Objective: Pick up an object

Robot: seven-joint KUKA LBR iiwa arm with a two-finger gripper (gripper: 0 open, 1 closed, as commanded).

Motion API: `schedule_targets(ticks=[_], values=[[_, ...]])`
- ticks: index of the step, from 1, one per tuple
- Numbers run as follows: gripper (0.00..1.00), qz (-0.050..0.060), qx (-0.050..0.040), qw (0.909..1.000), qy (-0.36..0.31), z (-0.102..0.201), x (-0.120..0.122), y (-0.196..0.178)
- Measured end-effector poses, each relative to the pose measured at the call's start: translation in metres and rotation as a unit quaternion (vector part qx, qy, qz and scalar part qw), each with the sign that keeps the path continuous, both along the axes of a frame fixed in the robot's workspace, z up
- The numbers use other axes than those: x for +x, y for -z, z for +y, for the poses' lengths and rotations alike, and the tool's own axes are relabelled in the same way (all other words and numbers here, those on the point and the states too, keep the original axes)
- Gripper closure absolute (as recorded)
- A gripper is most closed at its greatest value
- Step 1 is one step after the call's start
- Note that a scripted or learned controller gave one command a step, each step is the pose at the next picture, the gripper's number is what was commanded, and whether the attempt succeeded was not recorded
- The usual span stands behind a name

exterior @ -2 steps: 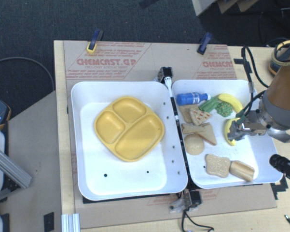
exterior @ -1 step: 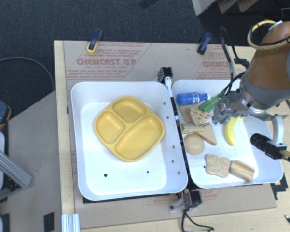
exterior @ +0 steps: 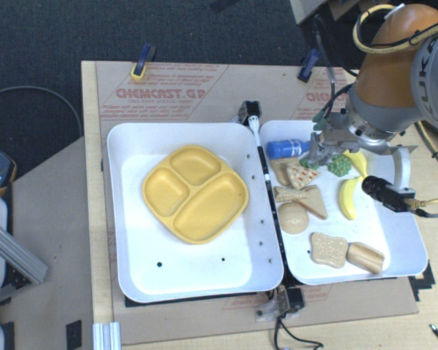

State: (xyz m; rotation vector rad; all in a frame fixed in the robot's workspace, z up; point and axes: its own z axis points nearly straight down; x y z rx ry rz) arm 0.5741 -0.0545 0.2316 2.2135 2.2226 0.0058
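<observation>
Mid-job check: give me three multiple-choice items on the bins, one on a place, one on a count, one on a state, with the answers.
1. Where does the yellow three-compartment plastic plate lie?
A. left white bin
B. right white bin
C. on the cardboard

2. How many compartments does that plate have?
A. two
B. three
C. five

3. How is the blue cylindrical bottle posed?
A. upright
B. lying on its side
C. stacked on the plate

Answers: 1 A, it sits within the left bin's walls. 2 B, ridges split it in three. 3 B, its length runs along the bin floor, beside the gripper.
</observation>
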Motion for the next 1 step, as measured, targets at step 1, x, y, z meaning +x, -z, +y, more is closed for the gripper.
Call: schedule_targets(ticks=[1], values=[[1.0, 0.0, 0.0, 1.0, 0.0, 0.0318, 0.0452, 0.0139]])
